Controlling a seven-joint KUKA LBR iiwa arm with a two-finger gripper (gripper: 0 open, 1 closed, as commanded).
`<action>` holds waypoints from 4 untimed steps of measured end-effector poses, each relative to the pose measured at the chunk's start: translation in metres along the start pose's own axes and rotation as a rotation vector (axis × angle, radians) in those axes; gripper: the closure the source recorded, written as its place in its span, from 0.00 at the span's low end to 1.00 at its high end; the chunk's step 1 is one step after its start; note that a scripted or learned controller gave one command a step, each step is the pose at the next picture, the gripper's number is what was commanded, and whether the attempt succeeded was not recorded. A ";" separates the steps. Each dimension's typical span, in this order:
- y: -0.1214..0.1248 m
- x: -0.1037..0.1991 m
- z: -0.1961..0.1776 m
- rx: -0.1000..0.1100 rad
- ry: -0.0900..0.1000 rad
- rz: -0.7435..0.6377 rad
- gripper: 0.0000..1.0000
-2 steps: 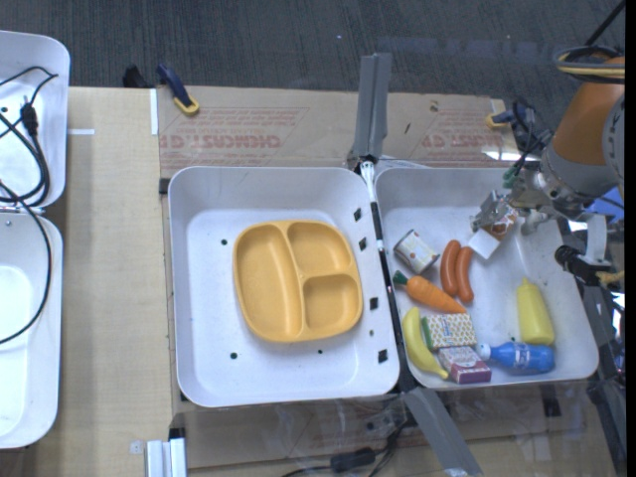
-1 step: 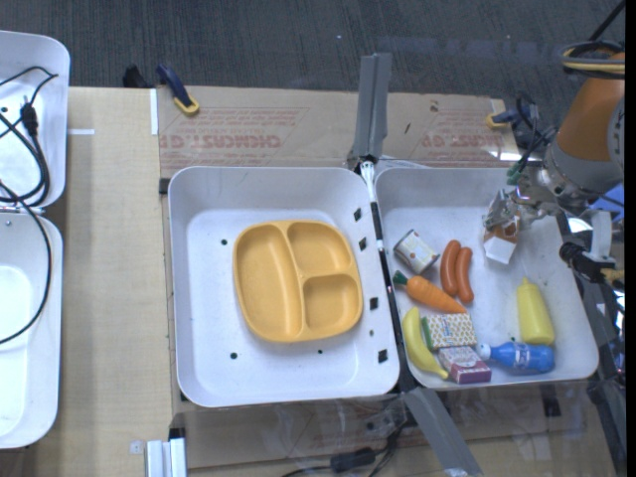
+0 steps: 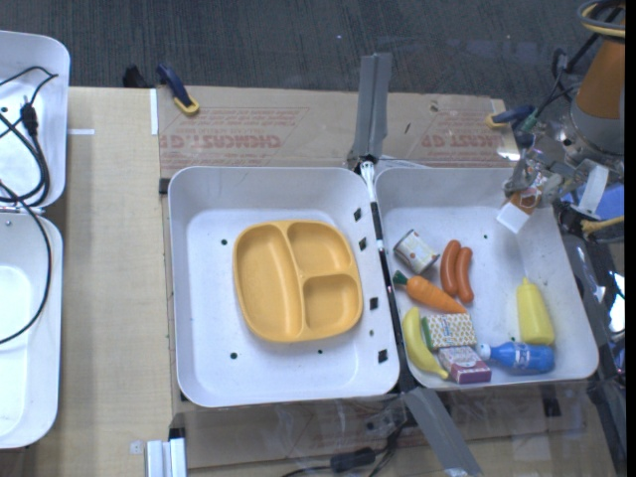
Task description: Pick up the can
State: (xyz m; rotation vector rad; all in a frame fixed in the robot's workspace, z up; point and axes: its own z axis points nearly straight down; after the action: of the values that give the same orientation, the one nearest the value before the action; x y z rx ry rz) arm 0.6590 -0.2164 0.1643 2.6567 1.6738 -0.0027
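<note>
1. A grey arm with an orange band [image 3: 604, 78] reaches in from the right, its gripper [image 3: 529, 189] poised over the far right corner of the right bin [image 3: 586, 296].
2. The claw appears to grip a small brownish item, possibly the can [image 3: 525, 195], between its fingers, though the cluttered wrist makes this hard to confirm; a white tag [image 3: 513, 218] hangs just below it.
3. On the right bin's floor lie a small silver box [image 3: 415, 251], two sausages [image 3: 457, 269], a carrot [image 3: 435, 293], a banana [image 3: 419, 344], a yellow bottle [image 3: 534, 311], a blue bottle [image 3: 519, 357] and a pink carton [image 3: 464, 368].
4. The left bin [image 3: 189, 296] holds a yellow divided plate [image 3: 296, 279], lying flat near its centre.
5. Brown cardboard [image 3: 258, 127] lies behind both bins.
</note>
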 end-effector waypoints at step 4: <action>-0.042 0.022 0.072 0.001 0.002 -0.281 0.00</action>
State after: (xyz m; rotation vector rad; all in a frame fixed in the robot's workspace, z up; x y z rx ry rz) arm 0.6302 -0.1786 0.0924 2.3978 2.0305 -0.0008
